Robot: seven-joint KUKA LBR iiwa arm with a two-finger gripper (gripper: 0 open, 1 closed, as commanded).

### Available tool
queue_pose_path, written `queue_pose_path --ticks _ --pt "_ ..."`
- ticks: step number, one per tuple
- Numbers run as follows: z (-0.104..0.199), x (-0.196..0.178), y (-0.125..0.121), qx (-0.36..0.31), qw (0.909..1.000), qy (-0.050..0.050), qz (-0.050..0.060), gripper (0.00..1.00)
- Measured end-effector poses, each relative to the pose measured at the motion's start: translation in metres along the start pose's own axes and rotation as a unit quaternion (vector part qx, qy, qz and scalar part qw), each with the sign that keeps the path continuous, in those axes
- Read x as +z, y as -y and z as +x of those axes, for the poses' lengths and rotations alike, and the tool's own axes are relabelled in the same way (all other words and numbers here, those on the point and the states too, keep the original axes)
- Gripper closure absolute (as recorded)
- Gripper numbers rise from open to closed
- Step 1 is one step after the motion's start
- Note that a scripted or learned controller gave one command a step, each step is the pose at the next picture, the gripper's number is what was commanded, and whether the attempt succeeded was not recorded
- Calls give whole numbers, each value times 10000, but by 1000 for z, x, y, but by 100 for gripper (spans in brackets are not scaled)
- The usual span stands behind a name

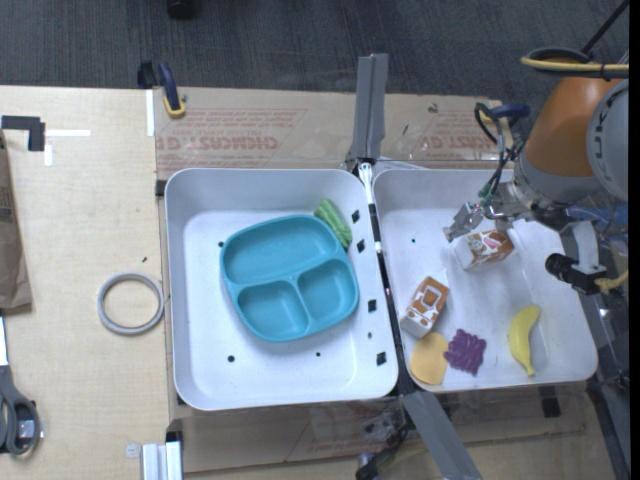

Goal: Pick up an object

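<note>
Camera view, looking down on the tabletop (80, 218). We note two white bins side by side. Left bin (190, 298) holds a blue divided plate (288, 278) w/ a green item (335, 223) touching its upper right rim. Right bin (420, 193) holds several objs: a small brown-and-white carton (486, 249) in the upper part, an orange-and-white box (425, 306) near the left wall, a yellow-orange flat piece (430, 360) and purple grapes (465, 350) just beside each other at the front, a banana (523, 339) to their right.

Arm enters from the right; the claw (478, 218) sits low over the right bin, approx. at the carton's upper left corner, touching or just above it. We can't tell whether the claw is wide or narrow, nor whether it grips the carton.

Outside the bins on the left: a grey ring (131, 301), scissors (18, 420) at the lower edge.
</note>
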State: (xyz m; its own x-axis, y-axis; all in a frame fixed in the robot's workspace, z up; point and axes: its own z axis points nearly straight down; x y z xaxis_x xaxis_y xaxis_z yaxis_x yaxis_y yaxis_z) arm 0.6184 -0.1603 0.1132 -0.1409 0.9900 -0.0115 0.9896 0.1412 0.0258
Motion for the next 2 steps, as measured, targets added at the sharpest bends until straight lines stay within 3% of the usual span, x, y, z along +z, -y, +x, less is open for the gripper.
queue_pose_path --ticks 1,2 --pt "2 3 51 -312 9995 30 -66 0" --pt "16 2 81 -380 9992 47 -79 0"
